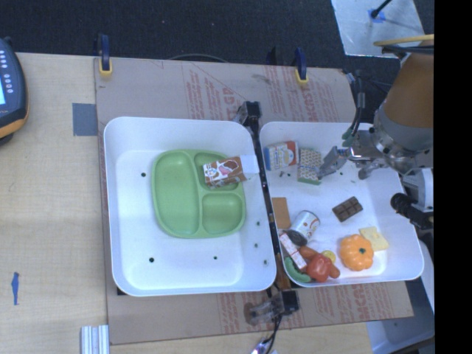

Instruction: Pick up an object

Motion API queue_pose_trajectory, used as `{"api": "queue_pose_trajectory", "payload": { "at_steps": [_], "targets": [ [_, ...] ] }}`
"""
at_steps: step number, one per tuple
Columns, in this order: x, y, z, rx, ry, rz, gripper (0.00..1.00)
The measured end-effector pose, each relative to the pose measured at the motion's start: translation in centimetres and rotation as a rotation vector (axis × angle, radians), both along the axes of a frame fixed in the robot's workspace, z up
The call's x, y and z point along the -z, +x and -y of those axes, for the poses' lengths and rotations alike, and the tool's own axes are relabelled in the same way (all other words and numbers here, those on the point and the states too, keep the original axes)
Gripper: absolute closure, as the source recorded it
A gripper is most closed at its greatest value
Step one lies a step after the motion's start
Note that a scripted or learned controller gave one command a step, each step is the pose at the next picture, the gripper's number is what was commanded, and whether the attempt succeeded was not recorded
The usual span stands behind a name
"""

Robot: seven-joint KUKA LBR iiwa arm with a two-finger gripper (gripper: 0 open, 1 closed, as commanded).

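Clutter fills the right bin (413,271): a small carton (280,155) and a greenish packet (309,165) near its far left corner, a dark chocolate-like block (347,209) in the middle, a tin can (303,226) lying on its side, an orange pumpkin (357,252) with a pale yellow cheese piece (374,238) just beside it, and red and green toy vegetables (313,265) along the near rim. The left bin (125,220) bears a green divided plate (193,194) with a small brown-and-white carton (223,172) resting on its far right compartment. The gripper (333,161) hangs over the far part of the right bin, just beside the greenish packet, with the grey arm (402,120) reaching in behind it; whether it is spread or closed I cannot tell, and nothing is visibly held. The step in hand looks like the approach, with no object chosen for certain, though the packet is the nearest candidate. The next move likely calls for centring over that packet and descending squarely; since it lies flat and close to the carton, a grasp could slip or nudge the neighbour instead.
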State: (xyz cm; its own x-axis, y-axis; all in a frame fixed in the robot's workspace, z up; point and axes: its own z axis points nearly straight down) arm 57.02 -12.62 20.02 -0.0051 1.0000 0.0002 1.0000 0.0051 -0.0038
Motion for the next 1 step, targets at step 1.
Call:
{"api": "queue_pose_trajectory", "payload": {
  "at_steps": [1],
  "targets": [
    [9.74,3.44,-1.74,-0.003,0.001,-0.007,0.0]
  ]
}}
